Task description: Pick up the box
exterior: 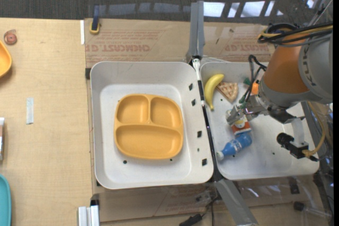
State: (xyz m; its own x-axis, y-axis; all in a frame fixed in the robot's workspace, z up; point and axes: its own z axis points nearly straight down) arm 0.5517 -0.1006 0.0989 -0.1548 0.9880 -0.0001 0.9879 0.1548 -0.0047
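Inside left bin (100, 114), seemingly only a plate (149, 126).

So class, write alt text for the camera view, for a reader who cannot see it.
A grey robot arm's gripper reaches into the right white bin, right over a small box, beside a banana, pizza slice and blue bottle. The left bin holds an orange divided plate.

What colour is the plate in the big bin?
Orange-yellow: the divided plate, seen in the camera view.
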